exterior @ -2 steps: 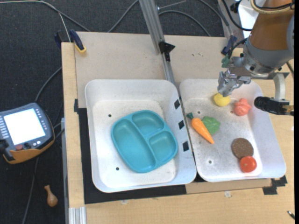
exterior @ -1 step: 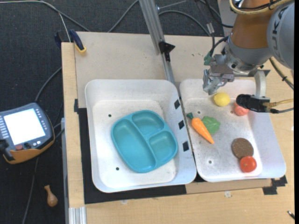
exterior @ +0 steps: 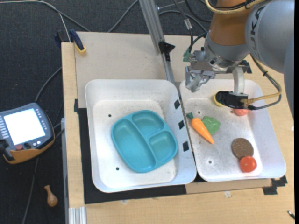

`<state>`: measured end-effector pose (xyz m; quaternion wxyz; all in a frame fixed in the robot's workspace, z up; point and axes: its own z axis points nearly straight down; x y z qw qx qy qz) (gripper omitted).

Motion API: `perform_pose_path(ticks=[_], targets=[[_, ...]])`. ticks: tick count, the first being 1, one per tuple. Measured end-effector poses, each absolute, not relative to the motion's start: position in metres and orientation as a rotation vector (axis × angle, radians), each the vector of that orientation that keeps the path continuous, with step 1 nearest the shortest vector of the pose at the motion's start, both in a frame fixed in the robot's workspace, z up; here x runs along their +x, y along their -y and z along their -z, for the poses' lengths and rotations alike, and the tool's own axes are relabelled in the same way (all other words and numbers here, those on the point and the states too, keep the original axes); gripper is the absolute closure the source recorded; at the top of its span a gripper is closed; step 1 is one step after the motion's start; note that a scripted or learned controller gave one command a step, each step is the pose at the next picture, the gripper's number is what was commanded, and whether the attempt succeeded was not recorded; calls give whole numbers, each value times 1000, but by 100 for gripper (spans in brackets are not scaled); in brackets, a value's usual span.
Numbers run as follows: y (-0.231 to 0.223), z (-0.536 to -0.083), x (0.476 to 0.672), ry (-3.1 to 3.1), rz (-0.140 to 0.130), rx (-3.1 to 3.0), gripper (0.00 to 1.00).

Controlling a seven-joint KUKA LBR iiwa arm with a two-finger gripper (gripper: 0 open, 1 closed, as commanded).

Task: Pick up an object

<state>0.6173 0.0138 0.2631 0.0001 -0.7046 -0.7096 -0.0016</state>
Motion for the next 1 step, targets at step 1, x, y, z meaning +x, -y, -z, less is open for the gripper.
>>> perform_pose_path(ticks=[1], targets=[[-59, -243, 620, 2225, -1, -2213, 100]])
